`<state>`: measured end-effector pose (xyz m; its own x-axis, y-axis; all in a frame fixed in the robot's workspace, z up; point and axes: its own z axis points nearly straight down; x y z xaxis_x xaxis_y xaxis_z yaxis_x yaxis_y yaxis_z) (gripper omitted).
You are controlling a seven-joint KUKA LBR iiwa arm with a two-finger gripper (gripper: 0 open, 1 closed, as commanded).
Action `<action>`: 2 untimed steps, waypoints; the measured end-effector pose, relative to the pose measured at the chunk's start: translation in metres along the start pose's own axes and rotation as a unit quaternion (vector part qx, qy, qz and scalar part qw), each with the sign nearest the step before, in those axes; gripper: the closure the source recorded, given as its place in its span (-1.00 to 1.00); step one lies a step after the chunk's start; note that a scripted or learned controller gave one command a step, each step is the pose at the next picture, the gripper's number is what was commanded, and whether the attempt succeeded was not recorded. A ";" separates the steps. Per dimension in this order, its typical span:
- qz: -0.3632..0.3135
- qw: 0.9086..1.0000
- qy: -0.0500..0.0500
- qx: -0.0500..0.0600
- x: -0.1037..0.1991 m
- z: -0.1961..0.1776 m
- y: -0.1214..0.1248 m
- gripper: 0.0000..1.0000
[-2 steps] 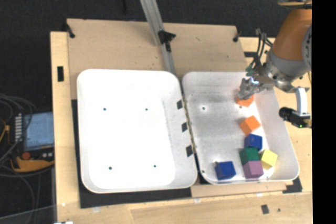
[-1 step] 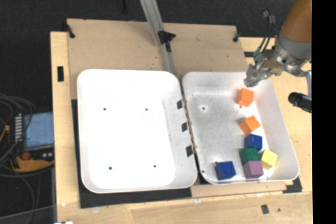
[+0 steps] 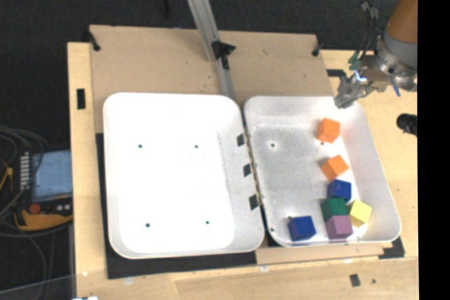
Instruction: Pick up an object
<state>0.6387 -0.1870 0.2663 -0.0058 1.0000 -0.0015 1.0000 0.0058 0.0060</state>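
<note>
Several small blocks lie in the right bin. An orange block sits near its far right side, with a second orange block below it. Further toward the front are a blue block, a green block, a yellow block, a purple block and another blue block. My gripper hangs over the bin's far right corner, above and right of the upper orange block. Nothing shows between its fingers.
The left bin lies beside the right one. A slanted metal pole rises from the bench behind the bins. A blue device with cables sits off the bench at the left.
</note>
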 end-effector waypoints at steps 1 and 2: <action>0.000 1.000 0.000 0.001 0.052 -0.001 0.014 1.00; 0.000 1.000 0.000 0.001 0.104 -0.007 0.020 1.00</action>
<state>0.6583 -0.0828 0.2727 -0.0067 1.0000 -0.0010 1.0000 0.0067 0.0045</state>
